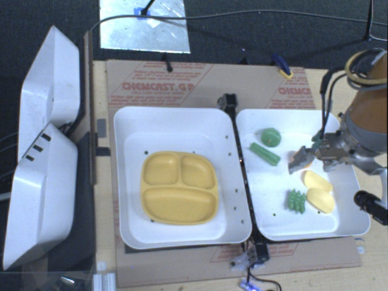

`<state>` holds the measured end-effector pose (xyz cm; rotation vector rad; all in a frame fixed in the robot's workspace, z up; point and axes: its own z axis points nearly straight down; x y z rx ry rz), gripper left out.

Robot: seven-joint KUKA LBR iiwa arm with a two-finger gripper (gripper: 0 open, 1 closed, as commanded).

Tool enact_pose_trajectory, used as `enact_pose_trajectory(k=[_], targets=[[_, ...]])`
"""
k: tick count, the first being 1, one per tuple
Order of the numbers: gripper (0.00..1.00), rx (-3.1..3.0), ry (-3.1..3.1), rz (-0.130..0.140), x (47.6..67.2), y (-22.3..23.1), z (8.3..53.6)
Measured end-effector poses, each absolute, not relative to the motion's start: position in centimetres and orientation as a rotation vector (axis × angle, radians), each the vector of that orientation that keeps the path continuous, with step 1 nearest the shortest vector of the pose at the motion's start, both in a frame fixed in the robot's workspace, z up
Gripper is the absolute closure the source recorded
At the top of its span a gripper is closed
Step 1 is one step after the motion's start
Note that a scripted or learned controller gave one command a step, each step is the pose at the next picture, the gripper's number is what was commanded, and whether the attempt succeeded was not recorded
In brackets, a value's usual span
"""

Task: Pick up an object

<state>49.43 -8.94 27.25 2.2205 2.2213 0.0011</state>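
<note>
Gripper [301,160] over right bin [276,226], jaw state unclear; green ball [270,137], green stick [264,154] nearby, nothing blocking.

Bench [200,80] with two white bins [182,123]

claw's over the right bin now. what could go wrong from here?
1. The claw hangs over bare floor of the right bin, between the green pieces and the yellow ones; a straight descent may close on nothing.
2. The two yellow pieces touch, with the green bumpy piece close beside: a grasp there may nudge neighbours.
</note>
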Motion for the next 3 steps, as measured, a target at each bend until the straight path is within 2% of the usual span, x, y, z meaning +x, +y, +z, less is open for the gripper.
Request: enact_pose_trajectory(k=[1, 2, 3], targets=[[0.0, 2.215, 2.22, 0.009, 49.3, -6.8, 34.7], [1.0, 2.219, 2.221, 0.003, 49.2, -6.9, 35.5], [1.0, 2.217, 2.222, 0.005, 49.7, -5.7, 39.0]])
